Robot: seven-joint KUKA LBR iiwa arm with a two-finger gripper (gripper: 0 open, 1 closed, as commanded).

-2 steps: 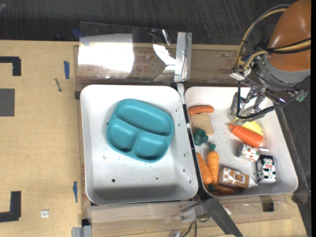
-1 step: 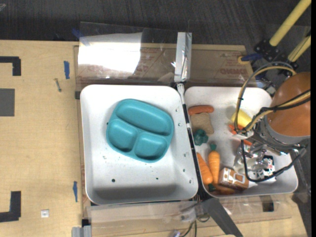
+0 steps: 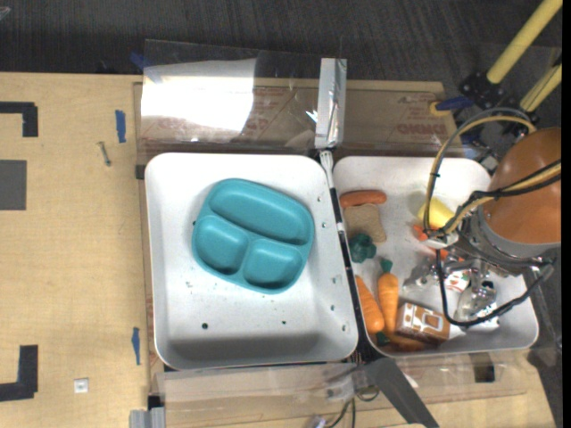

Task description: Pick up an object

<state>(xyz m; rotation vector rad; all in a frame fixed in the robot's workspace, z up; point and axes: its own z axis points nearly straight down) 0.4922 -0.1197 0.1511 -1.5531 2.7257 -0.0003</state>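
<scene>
Two shallow white bins sit side by side on the wooden surface (image 3: pixel 71 266). The left bin (image 3: pixel 178 328) carries a teal divided plate (image 3: pixel 253 234), which lies a little toward the far side of its middle, with one long compartment on the far side and two smaller ones on the near side.

The right bin (image 3: pixel 517 333) holds the small objects. A sausage in a bun (image 3: pixel 363 199) lies at the far left of it, a pale tan slab (image 3: pixel 370 226) just nearer, and a dark green piece (image 3: pixel 361 248) beside the dividing wall. Two orange carrots (image 3: pixel 379 300) lie alongside each other toward the near left, one against the wall and the other just right of it. A small brown box with a white face (image 3: pixel 419 323) rests at the near edge, just right of the carrots. A yellow object (image 3: pixel 437 212) shows at the far side, partly behind cables.

The arm reaches in from the right, its orange band (image 3: pixel 531 194) over the right part of that bin. The hand (image 3: pixel 459 283) hangs low in the bin, right of the carrots and just beyond the brown box, with the yellow object on its far side. Wiring and metal parts clutter the view of it, so whether it is apart or together cannot be told, and nothing can be made out between its tips.
</scene>
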